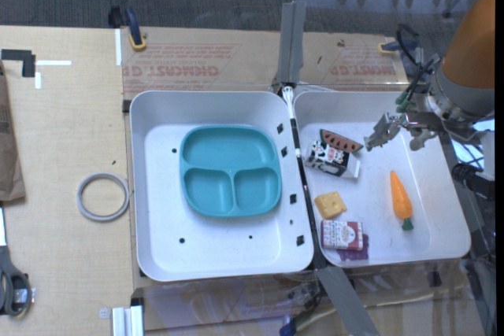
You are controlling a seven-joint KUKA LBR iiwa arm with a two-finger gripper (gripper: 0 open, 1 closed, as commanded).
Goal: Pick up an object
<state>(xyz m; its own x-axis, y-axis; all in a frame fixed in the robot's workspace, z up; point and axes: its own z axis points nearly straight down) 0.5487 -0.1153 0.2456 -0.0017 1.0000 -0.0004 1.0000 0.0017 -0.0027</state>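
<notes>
The right bin [441,236] holds a toy carrot [402,197], a watermelon slice [341,142], a black-and-white box [331,159], a yellow cracker [330,205] and a red-and-white packet [343,236]. My gripper [402,135] hovers over the upper right part of this bin, above the carrot and right of the watermelon slice. Its fingers are spread open, and bare bin floor shows between them. The carrot lies a short way below the fingertips, apart from them.
The left bin [157,248] holds a teal divided plate [231,171]. On the wooden bench to the left lie a tape ring [103,196] and scissors [12,291]. A metal divider [293,51] runs between the bins at the back.
</notes>
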